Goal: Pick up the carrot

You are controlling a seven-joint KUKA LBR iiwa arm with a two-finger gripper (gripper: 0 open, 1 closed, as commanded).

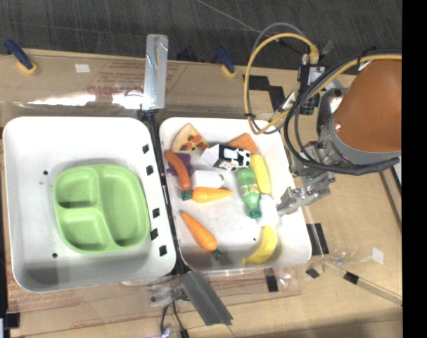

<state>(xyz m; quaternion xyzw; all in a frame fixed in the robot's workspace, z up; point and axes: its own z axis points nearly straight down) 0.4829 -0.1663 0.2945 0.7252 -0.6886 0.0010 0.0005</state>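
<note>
Your gripper (295, 197) hangs over the right rim of the right bin (297, 239), and you cannot tell how it is set. Two carrots lie in that bin: one carrot (210, 195) at the middle, beside the green bottle (248, 192), another lower carrot (199, 232) toward the front left. A banana (264, 246) sits at the front right. Your left bin (16, 189) bears a green divided plate (100, 207)
</note>
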